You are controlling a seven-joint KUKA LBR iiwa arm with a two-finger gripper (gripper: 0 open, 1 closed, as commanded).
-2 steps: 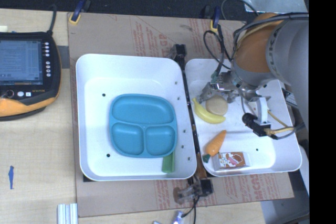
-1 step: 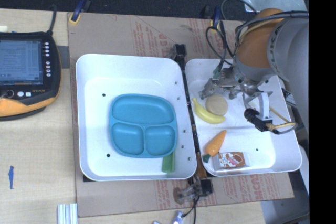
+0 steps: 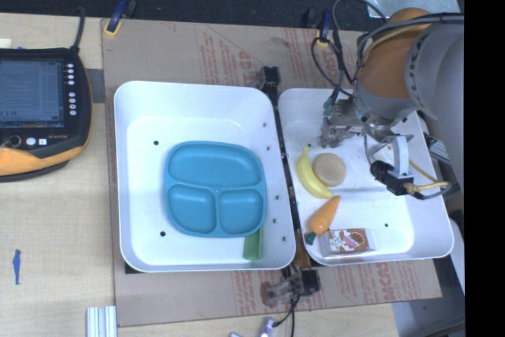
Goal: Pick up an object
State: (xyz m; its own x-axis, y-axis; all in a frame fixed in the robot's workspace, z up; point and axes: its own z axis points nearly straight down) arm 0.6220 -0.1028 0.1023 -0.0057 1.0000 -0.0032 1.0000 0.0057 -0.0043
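Two white bins (image 3: 126, 170); we see gripper (image 3: 341, 130) above curved yellow banana (image 3: 312, 176), round beige bun (image 3: 330, 169); grip state unclear.

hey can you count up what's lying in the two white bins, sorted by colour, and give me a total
Blue: 1, the divided plate in the left bin
Green: 1, the small piece at that plate's corner
Yellow: 1, the banana in the right bin
Beige: 1, the round bun
Orange: 1, the carrot
Brown and white: 1, the packet
Total: 6
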